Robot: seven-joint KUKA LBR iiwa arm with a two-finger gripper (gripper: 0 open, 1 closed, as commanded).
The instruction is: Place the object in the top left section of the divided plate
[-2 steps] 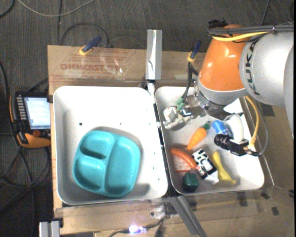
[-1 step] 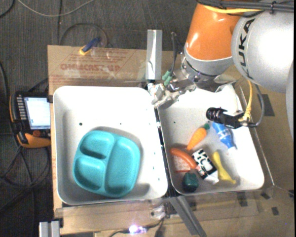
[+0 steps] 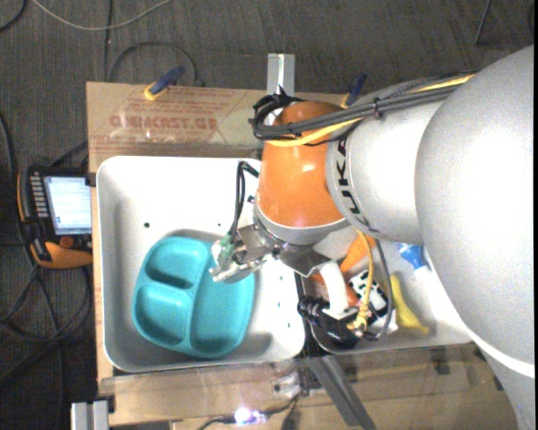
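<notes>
1. One grey arm [image 3: 448, 204] takes up most of the right half of the view, its orange band [image 3: 296, 177] hanging over the inner edge of the left bin. Black letters on the grey casing beside the band read as part of "KUKA".
2. Under the bins, the surface is a brown board [image 3: 161, 119] with faint reddish print that I cannot read for certain.
3. Two white bins sit side by side: the left bin [image 3: 125, 186] carries the plate, while the right bin [image 3: 403, 330] is largely hidden by the arm, with yellow, blue and orange items showing.
4. Inside the left bin lies the teal divided plate [image 3: 193, 303], with three sections.
5. Low over the plate's right edge is the gripper [image 3: 233, 260]. How wide the jaws stand I cannot tell.
6. Smallest is a green-and-pale scrap [image 3: 224, 251] at the gripper tip, possibly the object; whether it is gripped is unclear.
7. Risk, as I judge it: the tip is at the rim rather than above a section, so a release here could drop the piece into the wrong section or onto the bin floor. A weak hold could also lose it during travel.
</notes>
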